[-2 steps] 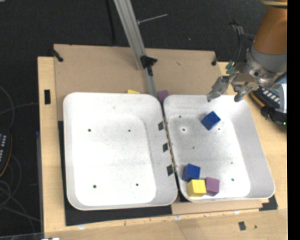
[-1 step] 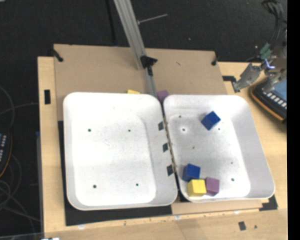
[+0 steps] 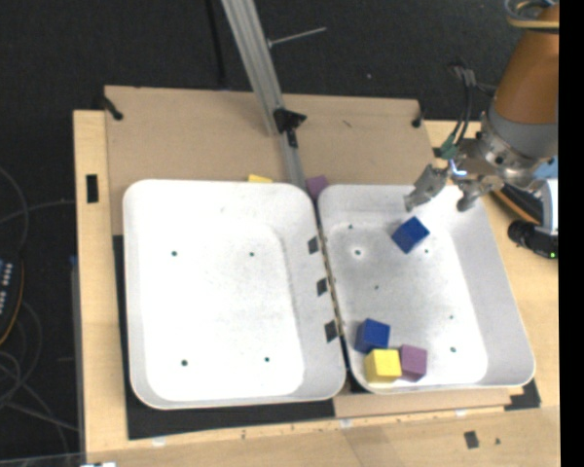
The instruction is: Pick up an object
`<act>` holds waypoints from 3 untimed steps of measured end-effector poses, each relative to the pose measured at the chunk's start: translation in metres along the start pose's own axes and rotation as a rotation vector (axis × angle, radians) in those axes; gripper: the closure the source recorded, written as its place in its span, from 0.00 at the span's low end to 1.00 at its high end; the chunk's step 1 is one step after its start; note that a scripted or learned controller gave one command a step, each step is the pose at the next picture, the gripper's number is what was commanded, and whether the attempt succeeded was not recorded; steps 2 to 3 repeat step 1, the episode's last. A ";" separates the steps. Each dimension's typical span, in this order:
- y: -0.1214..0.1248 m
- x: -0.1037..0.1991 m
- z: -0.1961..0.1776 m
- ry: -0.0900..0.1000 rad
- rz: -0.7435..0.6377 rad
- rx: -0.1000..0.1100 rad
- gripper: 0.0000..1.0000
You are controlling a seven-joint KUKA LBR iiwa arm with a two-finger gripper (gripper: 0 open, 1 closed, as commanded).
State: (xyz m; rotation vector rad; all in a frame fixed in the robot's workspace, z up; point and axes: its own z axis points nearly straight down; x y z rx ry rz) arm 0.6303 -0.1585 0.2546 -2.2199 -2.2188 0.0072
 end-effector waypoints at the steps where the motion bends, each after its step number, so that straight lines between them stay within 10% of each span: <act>1: 0.025 -0.010 0.126 -0.004 -0.002 -0.009 0.00; 3: 0.025 -0.010 0.126 -0.004 -0.002 -0.009 0.00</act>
